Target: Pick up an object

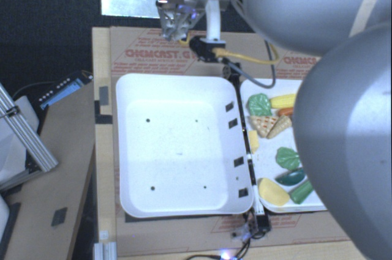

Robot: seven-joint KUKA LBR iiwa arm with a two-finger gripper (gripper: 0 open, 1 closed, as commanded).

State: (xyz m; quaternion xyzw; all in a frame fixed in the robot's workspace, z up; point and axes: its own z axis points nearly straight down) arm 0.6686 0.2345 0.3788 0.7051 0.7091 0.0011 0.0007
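My gripper (178,32) hangs high over the cardboard just behind the back rim of the left white bin (177,148), which has nothing in it. Nothing shows at its tip. The right bin (264,158) holds several toy foods: a green leafy piece (259,104), a yellow corn cob (283,101), a tan waffle-patterned piece (265,125), a green leaf (286,158), a dark teal piece (291,178), a yellow lemon shape (274,191) and a green piece (301,193). The arm's grey body hides the right part of that bin.
The bulky grey arm (324,2) fills the upper right and right side. A yellow cable with a black connector (207,48) trails below the wrist. Black clips (235,124) join the two bins. A metal frame (24,136) stands at the left.
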